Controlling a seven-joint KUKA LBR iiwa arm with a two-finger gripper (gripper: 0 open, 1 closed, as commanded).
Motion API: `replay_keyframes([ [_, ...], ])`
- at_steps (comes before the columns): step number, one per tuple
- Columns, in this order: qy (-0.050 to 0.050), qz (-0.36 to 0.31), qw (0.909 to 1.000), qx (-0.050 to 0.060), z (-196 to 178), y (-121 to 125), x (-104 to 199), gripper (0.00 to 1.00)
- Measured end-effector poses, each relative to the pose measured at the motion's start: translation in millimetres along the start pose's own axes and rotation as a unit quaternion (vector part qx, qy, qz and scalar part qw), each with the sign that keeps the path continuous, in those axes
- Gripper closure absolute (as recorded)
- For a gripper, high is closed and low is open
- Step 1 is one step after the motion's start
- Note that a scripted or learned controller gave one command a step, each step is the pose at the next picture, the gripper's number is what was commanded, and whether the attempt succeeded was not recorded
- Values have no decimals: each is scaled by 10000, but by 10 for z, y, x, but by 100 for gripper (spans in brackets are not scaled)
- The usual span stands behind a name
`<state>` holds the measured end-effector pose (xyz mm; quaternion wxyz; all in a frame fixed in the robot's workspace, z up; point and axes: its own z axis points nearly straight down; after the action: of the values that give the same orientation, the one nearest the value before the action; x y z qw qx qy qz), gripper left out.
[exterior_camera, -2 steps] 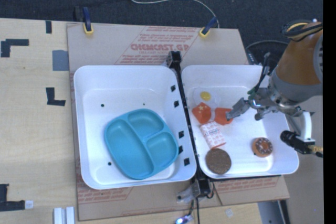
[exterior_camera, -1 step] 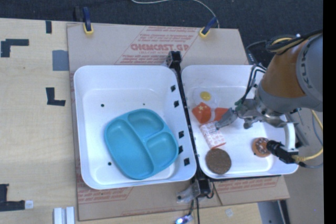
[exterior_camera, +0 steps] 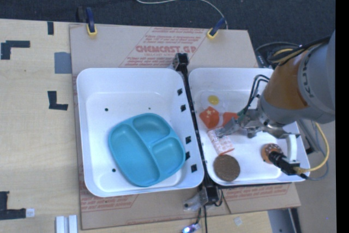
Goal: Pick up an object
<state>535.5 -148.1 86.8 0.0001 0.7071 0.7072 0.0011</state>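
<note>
A counter [exterior_camera: 32, 117] carries two white bins side by side, the arm [exterior_camera: 297, 87] reaching in from the right over the right bin [exterior_camera: 240, 78]. The left bin [exterior_camera: 90, 84] holds a blue divided tray [exterior_camera: 146, 148], lying flat and well apart from the arm. The right bin holds the likely targets: a brown disc [exterior_camera: 226, 167] at the near edge, a pale flat packet [exterior_camera: 221, 143] just beyond it, a red-orange piece [exterior_camera: 210, 117] at the bin's left centre, a small yellow piece [exterior_camera: 212, 100] farther back, and a round orange-brown thing [exterior_camera: 270, 152] near the right wall. The tool [exterior_camera: 229, 128] sits low among them, between the red-orange piece and the packet; whether its fingers are spread or pressed together cannot be told from this slant, and nothing is plainly seen between them. The risk, by the look of it, is crowding: the packet and the red-orange piece lie so close to the tool that a closing motion could nudge one aside or pinch only an edge, and a thin flat packet could slip free on the lift.
</note>
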Motion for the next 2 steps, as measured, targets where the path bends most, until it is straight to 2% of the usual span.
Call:
replay_keyframes([
  [1,33,-20,10000,-35,-152,39,41,100],
  [2,-13,-14,10000,-13,-744,75,129,100],
])
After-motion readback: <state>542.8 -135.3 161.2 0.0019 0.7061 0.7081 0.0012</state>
